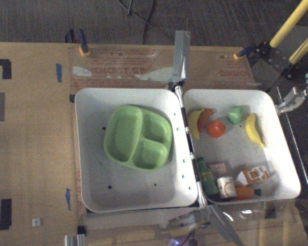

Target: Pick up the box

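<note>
Left bin (87, 188): just a green divided plate (138, 136), not relevant.

Right bin (285, 137): the fruit sits across the top half. There's a banana (194, 123) at 10 o'clock with a tomato (216, 129) beside it, and a second banana (254, 129) at 2 o'clock.

The target is the small white-and-red box (226, 186) at 7 o'clock in the right bin, close to the near wall. It's crowded: a green bottle (206, 177) just at its 9, an orange piece (245, 192) touching at its 3, and a tilted carton (254, 175) at its 2.

Gripper state: can't tell. The box lies untouched, so I judge we're at the approach step and nothing is grasped yet.

The next move needs a descent straight over the box, with the jaws lined up along 12–6 where there's some gap, to avoid the bottle and the orange piece.
</note>
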Robot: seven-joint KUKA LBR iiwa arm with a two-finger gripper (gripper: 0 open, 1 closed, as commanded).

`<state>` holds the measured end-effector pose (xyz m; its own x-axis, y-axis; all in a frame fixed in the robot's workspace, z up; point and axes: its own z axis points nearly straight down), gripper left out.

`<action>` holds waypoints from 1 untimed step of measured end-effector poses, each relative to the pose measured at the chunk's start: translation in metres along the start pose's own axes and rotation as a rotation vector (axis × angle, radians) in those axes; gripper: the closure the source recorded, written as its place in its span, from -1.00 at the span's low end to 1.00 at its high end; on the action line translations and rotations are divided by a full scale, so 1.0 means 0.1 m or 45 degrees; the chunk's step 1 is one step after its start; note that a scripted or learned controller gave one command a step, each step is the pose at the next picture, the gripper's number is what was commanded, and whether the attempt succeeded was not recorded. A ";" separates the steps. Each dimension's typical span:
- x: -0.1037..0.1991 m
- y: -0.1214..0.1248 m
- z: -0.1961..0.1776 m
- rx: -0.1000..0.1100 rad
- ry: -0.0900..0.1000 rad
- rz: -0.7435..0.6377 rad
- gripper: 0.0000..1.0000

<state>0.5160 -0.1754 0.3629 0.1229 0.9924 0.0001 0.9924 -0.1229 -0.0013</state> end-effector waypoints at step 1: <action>0.00 0.01 -0.11 -0.005 -0.002 -0.001 1.00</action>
<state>0.5171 -0.1755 0.3735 0.1225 0.9925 -0.0015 0.9925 -0.1225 0.0024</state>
